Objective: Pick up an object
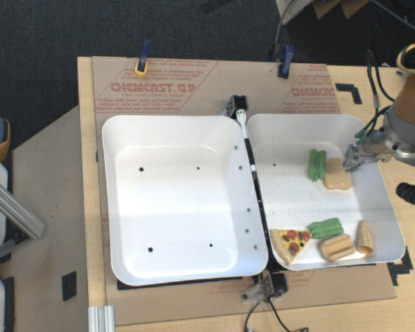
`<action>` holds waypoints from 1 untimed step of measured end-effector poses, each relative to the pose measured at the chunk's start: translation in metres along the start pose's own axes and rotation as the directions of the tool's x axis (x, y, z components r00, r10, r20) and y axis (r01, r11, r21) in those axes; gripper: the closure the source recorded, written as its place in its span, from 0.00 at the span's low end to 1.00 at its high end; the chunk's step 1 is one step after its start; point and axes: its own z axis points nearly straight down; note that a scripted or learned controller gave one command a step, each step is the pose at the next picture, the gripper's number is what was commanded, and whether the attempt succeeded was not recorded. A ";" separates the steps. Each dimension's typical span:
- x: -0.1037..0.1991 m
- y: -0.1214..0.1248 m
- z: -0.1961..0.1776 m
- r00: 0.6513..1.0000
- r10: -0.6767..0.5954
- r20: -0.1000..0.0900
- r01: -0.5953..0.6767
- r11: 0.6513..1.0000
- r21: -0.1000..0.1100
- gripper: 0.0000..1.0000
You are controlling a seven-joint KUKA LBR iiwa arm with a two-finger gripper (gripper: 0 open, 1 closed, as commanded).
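While the gripper [354, 159] hangs low over the right bin [283, 133], the approach step is in hand; whether its jaws are parted or closed cannot be told. A pale beige piece [337, 180] lies just below the jaws, seemingly touching them. A green piece [317, 164] lies just left. By judgement, the next move calls for centring on one piece, then closing and lifting.

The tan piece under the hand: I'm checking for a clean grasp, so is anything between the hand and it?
Nothing visible stands between them. The hand sits right at the upper edge of the tan piece in the right bin. The closest neighbour, a green piece, lies just to its left, beside it rather than over it.
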 end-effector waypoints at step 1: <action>0.000 0.000 0.001 1.000 0.000 0.000 0.000 1.000 0.001 0.00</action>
